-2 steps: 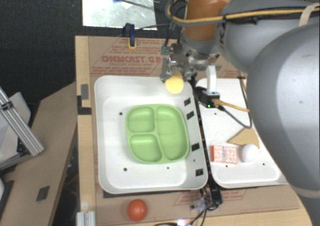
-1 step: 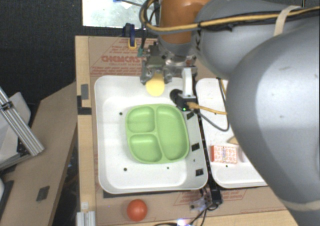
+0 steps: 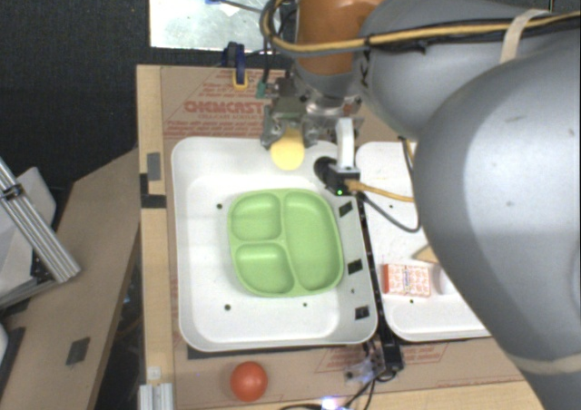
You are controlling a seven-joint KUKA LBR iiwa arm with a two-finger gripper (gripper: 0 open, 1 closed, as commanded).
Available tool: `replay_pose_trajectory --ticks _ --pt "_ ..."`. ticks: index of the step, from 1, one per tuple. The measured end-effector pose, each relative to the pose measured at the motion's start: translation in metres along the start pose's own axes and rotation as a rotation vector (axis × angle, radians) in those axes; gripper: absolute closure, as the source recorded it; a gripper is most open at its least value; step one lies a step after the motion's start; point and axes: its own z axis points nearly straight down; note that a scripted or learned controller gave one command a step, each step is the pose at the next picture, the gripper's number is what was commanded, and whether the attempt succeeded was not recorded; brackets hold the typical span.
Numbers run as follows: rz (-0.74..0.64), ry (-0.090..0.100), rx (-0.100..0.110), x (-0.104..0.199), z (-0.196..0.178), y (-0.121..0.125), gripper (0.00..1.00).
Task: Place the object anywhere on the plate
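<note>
Pale yellow and round, the object (image 3: 288, 153) sits right under the gripper (image 3: 292, 138), at the far end of the left bin (image 3: 201, 218). The grey fingers come down on either side of its upper half, clamped on the yellow object, which looks lifted just clear of the bin floor, though the slant of the view makes that hard to judge. Nearer the camera than the gripper, lower in the same bin, lies the green plate (image 3: 286, 242), a three-compartment tray with two small wells on one side and a long one on the other; the object is beyond the plate's far rim, near it but not over it. To the gripper's right, past the divider, the right bin (image 3: 399, 313) holds a small red and white box (image 3: 407, 279). Far below the gripper, outside the bins on the cardboard bench edge, rests an orange-red ball (image 3: 248, 380)
</note>
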Motion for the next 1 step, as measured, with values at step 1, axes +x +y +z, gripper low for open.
replay_pose_trajectory --ticks 1 --pt "-0.001 0.0 0.0 0.0004 -0.0001 -0.0003 0.0"
